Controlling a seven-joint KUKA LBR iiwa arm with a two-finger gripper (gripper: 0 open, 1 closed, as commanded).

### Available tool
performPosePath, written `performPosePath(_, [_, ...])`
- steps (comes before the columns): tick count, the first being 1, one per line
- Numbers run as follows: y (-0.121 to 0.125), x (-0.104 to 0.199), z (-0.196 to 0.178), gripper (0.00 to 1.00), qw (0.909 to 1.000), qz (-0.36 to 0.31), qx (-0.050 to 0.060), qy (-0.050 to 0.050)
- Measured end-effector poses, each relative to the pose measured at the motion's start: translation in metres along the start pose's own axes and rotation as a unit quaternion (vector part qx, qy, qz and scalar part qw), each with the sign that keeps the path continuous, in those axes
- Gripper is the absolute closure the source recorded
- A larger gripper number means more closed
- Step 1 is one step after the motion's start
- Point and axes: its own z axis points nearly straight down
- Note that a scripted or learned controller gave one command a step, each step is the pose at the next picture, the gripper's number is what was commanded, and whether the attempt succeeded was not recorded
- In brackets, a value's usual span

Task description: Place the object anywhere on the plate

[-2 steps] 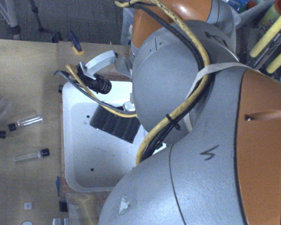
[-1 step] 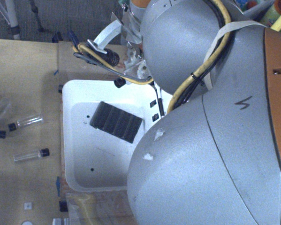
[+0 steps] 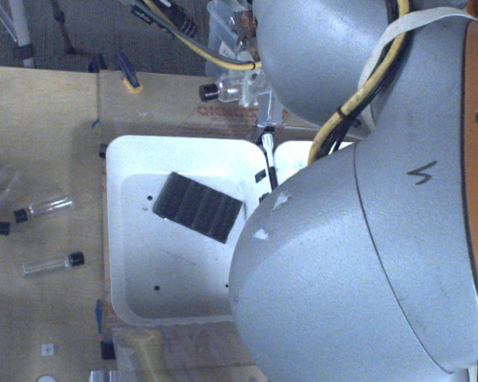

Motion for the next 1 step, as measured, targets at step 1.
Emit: performPosePath(1, [-0.0090, -0.0394, 0.0034, 1.00, 0.9994, -0.033, 0.000, -0.003])
